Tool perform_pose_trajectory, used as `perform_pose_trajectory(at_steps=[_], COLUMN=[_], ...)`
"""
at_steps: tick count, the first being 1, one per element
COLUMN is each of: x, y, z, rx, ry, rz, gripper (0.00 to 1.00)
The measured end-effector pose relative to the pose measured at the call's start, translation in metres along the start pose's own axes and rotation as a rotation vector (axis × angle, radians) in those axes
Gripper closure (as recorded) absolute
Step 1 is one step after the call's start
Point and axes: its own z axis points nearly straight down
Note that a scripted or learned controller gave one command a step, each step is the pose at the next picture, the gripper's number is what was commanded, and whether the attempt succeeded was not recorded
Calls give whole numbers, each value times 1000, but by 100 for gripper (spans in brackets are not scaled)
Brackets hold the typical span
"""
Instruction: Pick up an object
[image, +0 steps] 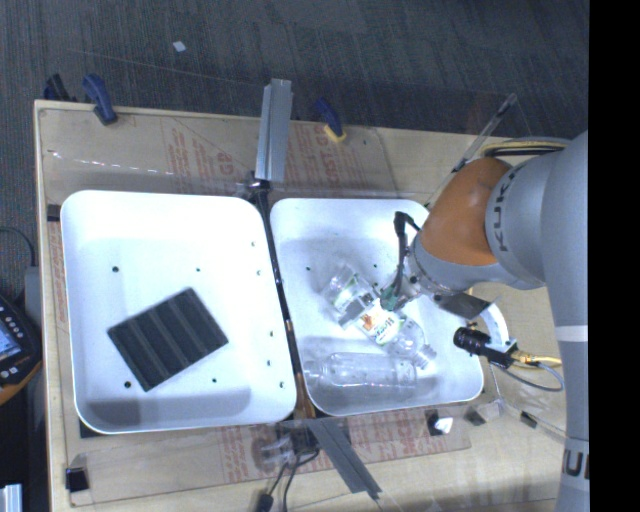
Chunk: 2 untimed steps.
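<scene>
camera view | ribbed black slab (167, 337) in left bin (80, 225) | clear plastic bottle (362, 372) in right bin (300, 225) | gripper (392, 297) state: cannot tell

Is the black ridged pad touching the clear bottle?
Apart. The camera view shows the pad in the left bin and the bottle in the right bin.

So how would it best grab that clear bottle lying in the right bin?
Probably across the middle of the bottle, coming straight down from above. It lies on its side along the bin's near wall, so its long round body offers two opposite sides; the fingers should close across its width.
</scene>
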Motion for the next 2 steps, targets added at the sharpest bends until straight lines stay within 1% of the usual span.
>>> perform_pose_trajectory(at_steps=[1,2], x=[-1,33], y=[2,59], z=[-12,-91], rx=[-4,0], ry=[-4,1], rz=[-4,-120], gripper=[100,100])
